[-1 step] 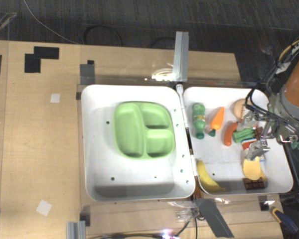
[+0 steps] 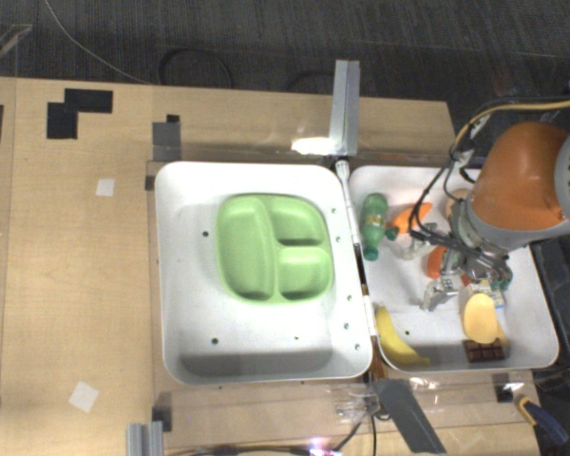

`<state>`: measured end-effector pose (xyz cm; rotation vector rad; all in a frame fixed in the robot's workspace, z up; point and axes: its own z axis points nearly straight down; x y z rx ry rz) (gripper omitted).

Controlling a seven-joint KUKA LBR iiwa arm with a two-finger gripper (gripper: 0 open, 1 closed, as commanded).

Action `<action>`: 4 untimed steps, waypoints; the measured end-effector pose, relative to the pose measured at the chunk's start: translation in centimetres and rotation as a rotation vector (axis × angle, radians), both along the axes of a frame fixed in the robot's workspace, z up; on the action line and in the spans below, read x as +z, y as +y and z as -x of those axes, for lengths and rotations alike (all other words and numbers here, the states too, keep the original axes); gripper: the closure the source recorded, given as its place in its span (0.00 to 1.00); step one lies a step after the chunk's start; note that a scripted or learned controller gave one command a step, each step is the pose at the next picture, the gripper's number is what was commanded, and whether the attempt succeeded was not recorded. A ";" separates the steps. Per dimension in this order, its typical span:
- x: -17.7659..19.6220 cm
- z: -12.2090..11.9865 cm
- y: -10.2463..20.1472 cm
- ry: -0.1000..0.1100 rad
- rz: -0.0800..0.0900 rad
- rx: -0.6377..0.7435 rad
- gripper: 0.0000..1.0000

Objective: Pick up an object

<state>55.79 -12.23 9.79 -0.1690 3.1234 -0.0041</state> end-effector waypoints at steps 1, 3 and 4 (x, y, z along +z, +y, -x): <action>-0.7 0.2 0.3 -0.001 0.001 0.018 0.00; -0.8 -1.2 1.1 -0.004 -0.002 -0.174 0.00; -0.8 -5.1 4.0 -0.001 0.000 -0.045 0.00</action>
